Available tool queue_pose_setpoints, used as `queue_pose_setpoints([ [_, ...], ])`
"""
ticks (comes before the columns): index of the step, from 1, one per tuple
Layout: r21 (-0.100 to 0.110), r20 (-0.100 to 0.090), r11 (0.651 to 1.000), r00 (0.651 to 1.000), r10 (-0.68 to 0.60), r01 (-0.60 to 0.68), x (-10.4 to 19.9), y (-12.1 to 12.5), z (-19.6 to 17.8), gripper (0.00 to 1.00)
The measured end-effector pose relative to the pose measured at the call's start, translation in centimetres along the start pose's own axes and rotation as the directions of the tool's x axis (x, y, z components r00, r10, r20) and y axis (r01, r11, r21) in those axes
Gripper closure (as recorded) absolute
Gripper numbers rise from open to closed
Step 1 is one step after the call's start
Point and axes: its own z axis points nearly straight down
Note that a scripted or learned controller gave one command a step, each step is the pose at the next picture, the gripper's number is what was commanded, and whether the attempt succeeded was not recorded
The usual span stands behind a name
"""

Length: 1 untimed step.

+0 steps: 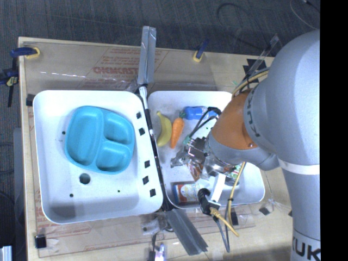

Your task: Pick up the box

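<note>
The box is small and dark with a red and white label, and it lies flat against the near wall of the right bin. My gripper hangs low over the middle of that bin, just above and slightly right of the box. The grey arm with its orange band covers the bin's right half. A small brownish item sits right under the gripper's metal parts; I cannot tell whether it is touching them.
A banana, a carrot and a blue item lie at the far side of the right bin. The left bin holds a blue divided plate and a small dark ball. Cables trail over the near rim.
</note>
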Motion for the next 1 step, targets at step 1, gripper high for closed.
queue_pose_setpoints([
  [1, 0.015, 0.004, 0.999, 0.999, 0.036, -0.036, -2.07, 0.15, -1.77, 0.0],
])
